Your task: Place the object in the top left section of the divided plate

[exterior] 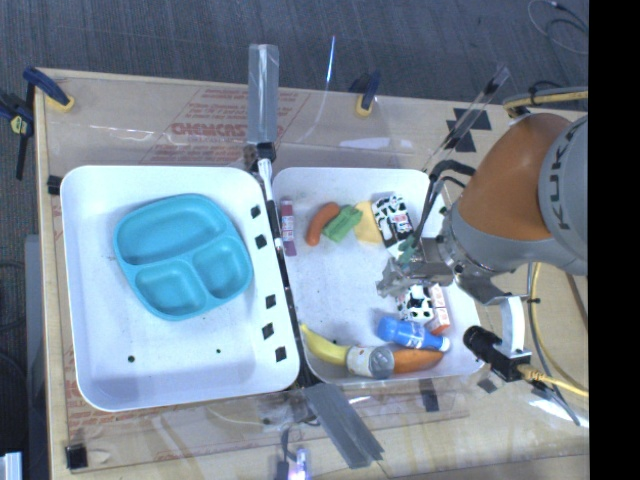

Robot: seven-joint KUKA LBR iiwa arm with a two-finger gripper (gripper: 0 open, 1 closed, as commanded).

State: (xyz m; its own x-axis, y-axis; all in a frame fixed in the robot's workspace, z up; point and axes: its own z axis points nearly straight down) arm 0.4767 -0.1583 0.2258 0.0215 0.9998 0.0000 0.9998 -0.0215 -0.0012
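Divided plate (183,255), blue, three sections.
Lies flat in the left bin (90,348), slightly turned, large section uppermost; sections bare.

Wooden bench (150,108) under a clear sheet, left bin (90,358) and right bin (330,180) side by side, touching

arm (530,193) cut off at right edge

A single fixed camera looks down at a slant from above the counter (150,118), far enough back to take in both white bins (100,368) side by side, with dark floor (150,18) beyond.
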